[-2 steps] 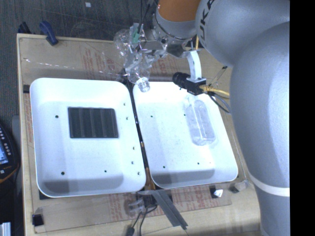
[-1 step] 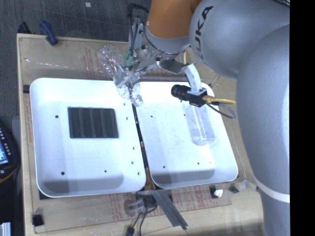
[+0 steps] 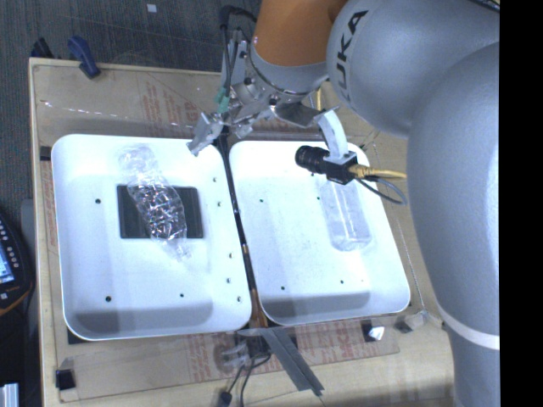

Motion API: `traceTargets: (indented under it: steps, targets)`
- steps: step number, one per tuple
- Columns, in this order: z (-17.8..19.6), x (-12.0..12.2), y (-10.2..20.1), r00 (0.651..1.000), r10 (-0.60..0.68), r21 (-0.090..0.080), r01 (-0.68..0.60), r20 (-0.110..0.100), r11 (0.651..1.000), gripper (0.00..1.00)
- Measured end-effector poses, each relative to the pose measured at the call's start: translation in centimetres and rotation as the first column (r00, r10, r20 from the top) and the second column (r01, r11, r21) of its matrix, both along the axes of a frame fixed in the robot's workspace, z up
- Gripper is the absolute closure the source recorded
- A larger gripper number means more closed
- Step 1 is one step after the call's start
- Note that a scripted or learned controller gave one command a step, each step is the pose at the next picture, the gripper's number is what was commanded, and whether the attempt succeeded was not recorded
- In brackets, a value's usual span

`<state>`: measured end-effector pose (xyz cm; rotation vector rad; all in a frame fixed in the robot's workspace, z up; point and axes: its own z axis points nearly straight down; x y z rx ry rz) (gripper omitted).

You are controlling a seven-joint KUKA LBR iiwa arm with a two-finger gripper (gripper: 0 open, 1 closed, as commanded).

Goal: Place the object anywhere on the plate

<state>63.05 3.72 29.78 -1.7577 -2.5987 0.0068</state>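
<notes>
One crushed bottle (image 3: 157, 203) on plate (image 3: 192, 224), left bin (image 3: 85, 270) (arm (image 3: 424, 58) lettered UKA)

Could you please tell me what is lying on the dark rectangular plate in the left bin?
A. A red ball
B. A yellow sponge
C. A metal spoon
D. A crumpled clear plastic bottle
D: a crumpled clear plastic bottle lies across the dark plate in the left bin, its ends reaching past the plate's upper and lower edges.
</notes>
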Motion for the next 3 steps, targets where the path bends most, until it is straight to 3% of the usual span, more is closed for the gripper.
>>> traceTargets:
  steps: [1, 2, 3]
  targets:
    - [1.0, 0.0, 0.0, 1.0, 0.002, 0.0, -0.002, -0.001, 1.0, 1.0]
    - [4.7, -9.7, 5.7, 0.959, -0.283, 0.0, 0.283, 0.004, 0.959, 1.0]
    - [4.7, -9.7, 5.7, 0.959, -0.283, 0.0, 0.283, 0.004, 0.959, 0.0]
